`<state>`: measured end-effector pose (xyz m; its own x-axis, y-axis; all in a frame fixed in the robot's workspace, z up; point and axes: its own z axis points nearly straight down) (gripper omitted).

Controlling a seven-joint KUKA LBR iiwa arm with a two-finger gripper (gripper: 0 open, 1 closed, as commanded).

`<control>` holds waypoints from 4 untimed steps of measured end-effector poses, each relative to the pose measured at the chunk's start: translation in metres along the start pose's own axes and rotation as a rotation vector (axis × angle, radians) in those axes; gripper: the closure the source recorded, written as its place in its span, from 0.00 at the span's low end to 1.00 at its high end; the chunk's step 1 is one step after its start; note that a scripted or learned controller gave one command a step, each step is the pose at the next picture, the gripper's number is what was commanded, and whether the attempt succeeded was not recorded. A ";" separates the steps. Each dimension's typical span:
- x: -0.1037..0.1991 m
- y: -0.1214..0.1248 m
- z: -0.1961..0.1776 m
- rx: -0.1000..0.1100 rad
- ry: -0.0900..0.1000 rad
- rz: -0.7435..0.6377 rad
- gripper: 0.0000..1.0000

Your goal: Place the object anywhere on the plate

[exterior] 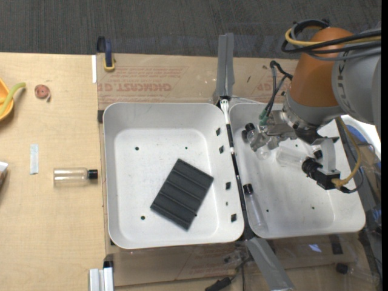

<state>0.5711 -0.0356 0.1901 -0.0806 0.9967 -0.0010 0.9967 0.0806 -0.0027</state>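
Note:
A dark grey ridged rectangular plate (182, 194) lies tilted on the floor of the left bin (121, 126), a little below its middle. My gripper (256, 139) is low over the upper left part of the right bin (339, 220), close to the divider between the bins. A pale, see-through object (290, 157) lies on the right bin's floor just right of the gripper, and I cannot tell whether the two touch. The orange-banded wrist (318, 65) hangs above the bin's far edge.
On the bench left of the bins lie a clear bottle with a black cap (74, 174), a small white strip (34, 159), a reddish disc (41, 91) and an orange-yellow item (5, 99) at the edge. Cables (339, 174) loop over the right bin.

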 end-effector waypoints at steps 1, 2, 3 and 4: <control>0.028 0.075 -0.001 0.000 -0.001 -0.037 1.00; -0.061 0.083 -0.002 -0.003 -0.002 -0.255 1.00; -0.160 0.075 -0.139 -0.004 -0.003 -0.353 1.00; -0.115 -0.018 -0.023 -0.001 0.000 -0.404 1.00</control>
<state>0.5624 -0.1513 0.2135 -0.4663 0.8846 0.0003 0.8846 0.4663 -0.0014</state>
